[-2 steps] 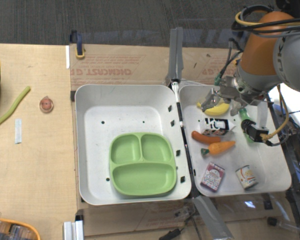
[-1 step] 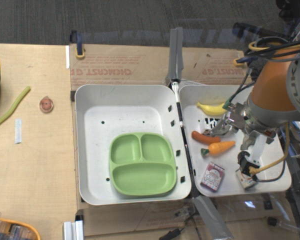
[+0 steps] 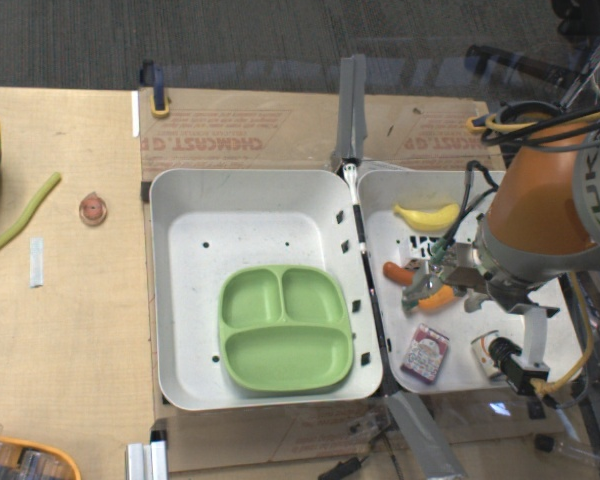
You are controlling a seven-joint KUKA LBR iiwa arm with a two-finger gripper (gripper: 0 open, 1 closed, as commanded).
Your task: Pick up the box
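The box (image 3: 426,353) is small, pink and white with a printed face, and lies flat near the front of the right bin (image 3: 380,196). My gripper (image 3: 423,286) hangs over the middle of that bin, above and a little behind the box, apart from it. It sits right by an orange piece (image 3: 438,301) and a red-orange piece (image 3: 397,273). The grey arm with its orange band (image 3: 540,208) reaches in from the right and hides part of the bin floor.
A yellow banana (image 3: 427,216) lies at the back of the right bin. A small white and yellow object (image 3: 490,352) sits right of the box. A green divided plate (image 3: 285,328) lies in the left bin (image 3: 170,268). A metal divider separates the bins.
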